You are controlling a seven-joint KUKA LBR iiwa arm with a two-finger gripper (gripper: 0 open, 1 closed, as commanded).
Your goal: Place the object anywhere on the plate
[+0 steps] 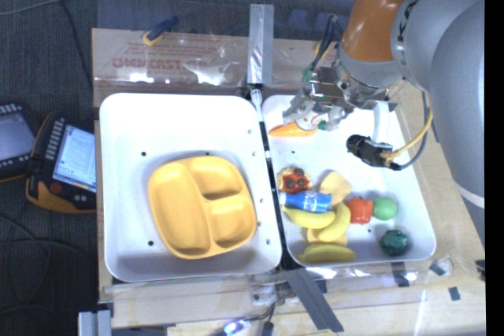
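We see the end effector [315, 112] over the back of the right bin [409, 177], low, right at the carrot [290, 130]. The carrot sits just under and to the left of the fingertips, orange body pointing toward the divider between bins; we cannot tell whether it is pinched or only lying beneath the fingers, and the gap between the fingers is not readable from this slant. So we judge the carrot as the likely object, but not confirmed as held.

The plate [203, 204] (yellow, three compartments) lies in the left bin [126, 138], toward the front, nothing on it. That puts it well apart from the carrot, across the divider, so any transfer needs a lift over the bin walls and a move left and forward.

The other toys crowd the front half of the right bin: banana [331, 226], a blue can [309, 202], a red-topped piece [294, 180], a tomato [359, 209], a lime [385, 208], a dark green item [394, 241]. They are bunched and touching in places, which likely explains going for the carrot: it lies alone at the back, clear of neighbours, easier to approach.

A tablet [72, 161] sits on the floor to the left of the desk, and a cable [409, 145] hangs off the wrist near the bin.

Task stage, our judgement: grasp phase, placing not yet done.
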